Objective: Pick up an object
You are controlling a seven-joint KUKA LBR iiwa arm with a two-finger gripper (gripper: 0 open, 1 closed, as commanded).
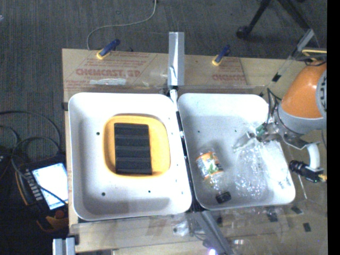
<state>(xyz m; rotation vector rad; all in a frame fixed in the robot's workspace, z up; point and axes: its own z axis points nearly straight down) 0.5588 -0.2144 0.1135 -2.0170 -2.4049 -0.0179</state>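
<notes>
In the right bin (212, 110) a small clear bottle (209, 167) with an orange and green label lies on its side, its black cap (223, 197) pointing to the front edge. To its right lies a crumpled clear plastic piece (251, 170). The arm's orange band (304, 97) hangs over the bin's right rim. My gripper (257, 135) reaches down at the upper end of the clear plastic piece, where glare and the wrist blur its tip. In the left bin (85, 142) a yellow tray (137, 145) holds a black ribbed block (133, 148).
A metal post (176, 57) stands behind the seam between the bins. Two blue-handled clamps (108, 48) (221, 54) hold the board at the back. A cable and black connector (305, 170) hang off the arm by the right rim.
</notes>
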